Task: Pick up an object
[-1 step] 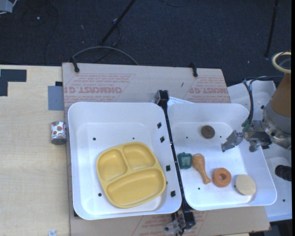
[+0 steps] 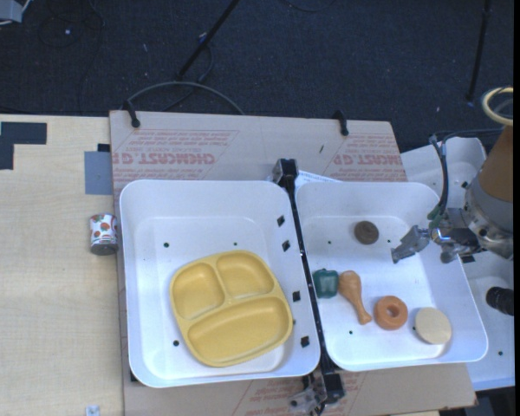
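The right bin holds several small items: a brown round piece at the back, a green pepper-like piece, a tan drumstick, an orange doughnut and a cream disc at the front right. My gripper hangs over the right side of this bin, right of the brown piece and above the doughnut and disc. Its grey fingers stand apart, open, with nothing between them.
A yellow divided plate lies in the left bin. A black divider runs between the bins. A small printed can lies on the bench left of the left bin. The arm's orange band rises at the right.
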`<state>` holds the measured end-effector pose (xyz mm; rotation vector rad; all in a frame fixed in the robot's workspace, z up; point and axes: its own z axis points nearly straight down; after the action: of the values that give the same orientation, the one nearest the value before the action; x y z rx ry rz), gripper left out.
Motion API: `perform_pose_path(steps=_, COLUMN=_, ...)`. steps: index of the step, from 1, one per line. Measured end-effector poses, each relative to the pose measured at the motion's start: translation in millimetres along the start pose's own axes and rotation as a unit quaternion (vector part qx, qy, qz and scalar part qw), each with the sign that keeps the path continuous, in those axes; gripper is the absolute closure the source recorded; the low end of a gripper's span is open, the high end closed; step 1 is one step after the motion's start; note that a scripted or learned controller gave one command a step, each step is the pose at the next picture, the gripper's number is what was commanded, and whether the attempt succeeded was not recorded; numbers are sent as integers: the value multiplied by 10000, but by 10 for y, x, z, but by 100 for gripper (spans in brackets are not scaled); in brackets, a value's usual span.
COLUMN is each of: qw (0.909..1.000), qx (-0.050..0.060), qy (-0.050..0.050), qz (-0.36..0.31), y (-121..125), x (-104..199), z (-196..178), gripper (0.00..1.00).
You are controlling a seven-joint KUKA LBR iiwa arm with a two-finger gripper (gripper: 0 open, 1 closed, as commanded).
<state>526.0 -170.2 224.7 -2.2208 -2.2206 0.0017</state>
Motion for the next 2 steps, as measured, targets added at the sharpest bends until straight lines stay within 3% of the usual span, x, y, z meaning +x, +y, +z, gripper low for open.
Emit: perform_pose_path(steps=2, qw=10000, qx=32, qy=15, qz=8, y=62, x=145, z=928, gripper=0)
